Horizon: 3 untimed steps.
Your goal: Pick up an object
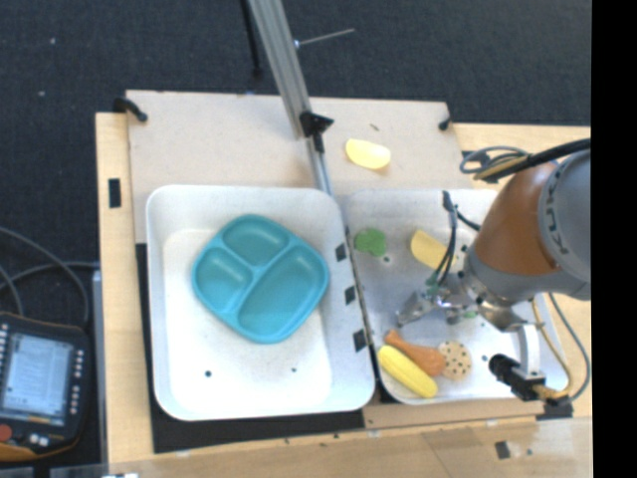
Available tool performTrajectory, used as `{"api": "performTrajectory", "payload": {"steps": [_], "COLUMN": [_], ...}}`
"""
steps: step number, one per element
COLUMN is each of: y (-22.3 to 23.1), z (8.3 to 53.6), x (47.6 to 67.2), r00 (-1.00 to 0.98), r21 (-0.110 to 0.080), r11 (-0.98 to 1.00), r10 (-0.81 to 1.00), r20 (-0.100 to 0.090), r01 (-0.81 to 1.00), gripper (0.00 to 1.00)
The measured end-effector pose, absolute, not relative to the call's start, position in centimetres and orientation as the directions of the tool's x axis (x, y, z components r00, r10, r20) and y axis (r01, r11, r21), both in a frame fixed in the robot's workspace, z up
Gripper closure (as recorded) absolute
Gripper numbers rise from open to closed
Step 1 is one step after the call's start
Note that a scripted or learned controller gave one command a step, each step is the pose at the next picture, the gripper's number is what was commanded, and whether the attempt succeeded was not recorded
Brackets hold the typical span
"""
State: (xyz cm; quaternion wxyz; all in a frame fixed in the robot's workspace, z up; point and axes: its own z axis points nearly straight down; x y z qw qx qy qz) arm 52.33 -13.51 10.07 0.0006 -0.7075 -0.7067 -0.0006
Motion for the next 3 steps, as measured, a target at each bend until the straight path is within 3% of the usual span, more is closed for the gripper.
{"api": "performTrajectory", "payload": {"steps": [1, 2, 3], "y": [-13.6, -14.0, -14.1], "z": [11.2, 17.3, 20.4], "x": [52.5, 53.4, 53.6], "r00": [0.004, -0.003, -0.004], "r21": [0.004, 0.008, 0.006], "r11": [-0.004, 0.003, 0.004], "r10": [1.0, 1.0, 1.0], "r20": [0.003, -0.002, -0.001], "r01": [1.0, 1.0, 1.0], "gripper": [1.0, 1.0, 1.0]}}
